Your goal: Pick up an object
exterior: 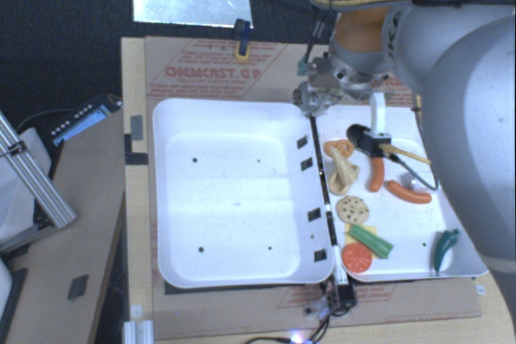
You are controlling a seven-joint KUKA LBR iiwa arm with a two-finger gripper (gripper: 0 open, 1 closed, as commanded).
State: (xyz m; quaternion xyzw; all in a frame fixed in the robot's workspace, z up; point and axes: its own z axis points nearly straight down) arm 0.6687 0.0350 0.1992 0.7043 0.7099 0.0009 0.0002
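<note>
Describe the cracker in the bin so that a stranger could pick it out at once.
Start at the right-hand bin, the one holding the toy food. Against its left wall, below the tan mushroom and above the green block, lies the cracker. It alone is a flat, pale round disc dotted with dark specks.

Red print on the cardboard sheet (211, 67), just beyond the far rim of the left white bin (234, 193): large letters, roughly "QUIMCAST", exact spelling uncertain. Smaller red lines above it and along the near edge, too blurred to read.
</note>
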